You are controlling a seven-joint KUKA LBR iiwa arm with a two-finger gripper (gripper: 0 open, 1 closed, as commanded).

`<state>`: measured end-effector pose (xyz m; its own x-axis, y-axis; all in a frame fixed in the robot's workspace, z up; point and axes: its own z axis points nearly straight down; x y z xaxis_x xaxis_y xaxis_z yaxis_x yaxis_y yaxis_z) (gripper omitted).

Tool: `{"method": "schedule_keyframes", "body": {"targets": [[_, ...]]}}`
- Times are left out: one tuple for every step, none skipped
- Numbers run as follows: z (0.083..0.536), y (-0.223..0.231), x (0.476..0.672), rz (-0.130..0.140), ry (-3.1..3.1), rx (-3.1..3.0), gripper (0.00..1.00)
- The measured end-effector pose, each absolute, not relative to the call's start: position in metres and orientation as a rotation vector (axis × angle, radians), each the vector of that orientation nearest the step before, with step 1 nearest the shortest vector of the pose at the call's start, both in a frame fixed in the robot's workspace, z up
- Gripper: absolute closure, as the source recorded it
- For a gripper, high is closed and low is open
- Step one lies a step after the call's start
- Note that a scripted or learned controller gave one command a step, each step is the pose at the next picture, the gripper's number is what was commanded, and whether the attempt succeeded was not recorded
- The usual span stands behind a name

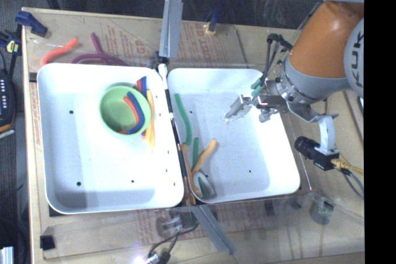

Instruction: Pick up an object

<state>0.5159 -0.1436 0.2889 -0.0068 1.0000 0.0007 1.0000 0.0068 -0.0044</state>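
Oddly, the arm [322,52] is hiding the right bin's [272,179] far corner; its metal fingers [237,109] are hanging spread over bare white plastic, pinching nothing.

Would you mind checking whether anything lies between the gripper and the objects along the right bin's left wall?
Nothing visible does: bare white bin floor separates the gripper from the green and orange pieces there.

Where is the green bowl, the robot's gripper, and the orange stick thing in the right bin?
green bowl [121,109]: camera view, on its inner bottom.
gripper [236,110]: camera view, between its fingertips.
orange stick [206,153]: camera view, on its middle.
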Motion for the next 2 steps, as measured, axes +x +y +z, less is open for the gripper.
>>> {"method": "schedule_keyframes", "body": {"targets": [[0.121, -0.105, 0.495, 0.01, -2.188, -2.255, 0.0], [0.095, -0.113, 0.519, -0.001, -2.051, -2.38, 0.0]]}}
